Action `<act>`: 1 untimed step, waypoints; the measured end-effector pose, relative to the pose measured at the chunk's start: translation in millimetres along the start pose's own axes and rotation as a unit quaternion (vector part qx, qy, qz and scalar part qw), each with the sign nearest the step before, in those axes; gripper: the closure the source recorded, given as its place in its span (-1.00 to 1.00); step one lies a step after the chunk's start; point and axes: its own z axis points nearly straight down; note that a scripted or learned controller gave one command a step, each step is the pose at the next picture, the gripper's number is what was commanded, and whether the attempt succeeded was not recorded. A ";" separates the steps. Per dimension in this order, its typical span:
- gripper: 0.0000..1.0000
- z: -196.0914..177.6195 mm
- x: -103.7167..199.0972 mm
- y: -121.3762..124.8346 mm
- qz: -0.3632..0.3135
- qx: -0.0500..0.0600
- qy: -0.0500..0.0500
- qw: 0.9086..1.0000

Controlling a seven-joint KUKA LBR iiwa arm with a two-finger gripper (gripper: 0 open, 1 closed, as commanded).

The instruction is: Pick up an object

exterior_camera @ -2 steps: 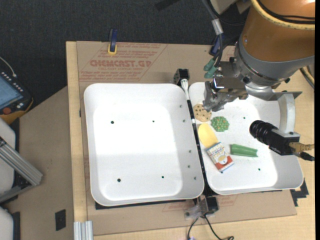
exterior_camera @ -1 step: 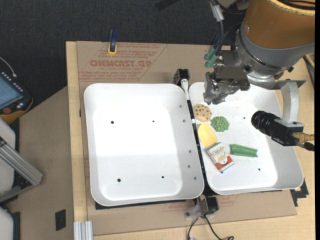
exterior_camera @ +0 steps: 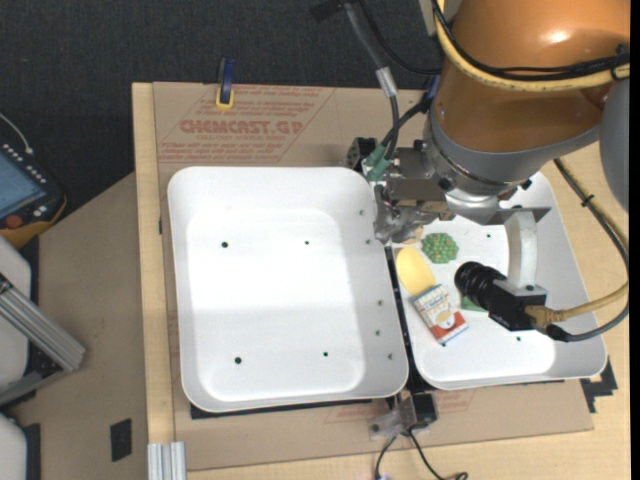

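Note:
My gripper [exterior_camera: 400, 226] hangs low over the left edge of the right bin [exterior_camera: 520, 363], close to the wall shared with the left bin [exterior_camera: 270, 278]. Just below it lies a yellow rounded object [exterior_camera: 411, 266]. A green bumpy object [exterior_camera: 439, 246] sits to its right. A small red, white and orange box [exterior_camera: 441, 313] lies nearer the front of the right bin. The large orange and grey wrist covers the back of the right bin, and nothing shows between the fingers.
The bins rest on a cardboard sheet [exterior_camera: 250, 118] with red print. A blue and yellow clip [exterior_camera: 226, 88] holds its back edge. A dark device [exterior_camera: 20, 193] sits at the far left, off the bench.

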 end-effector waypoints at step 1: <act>1.00 -95.9 47.5 0.6 -0.002 -0.009 0.003 1.000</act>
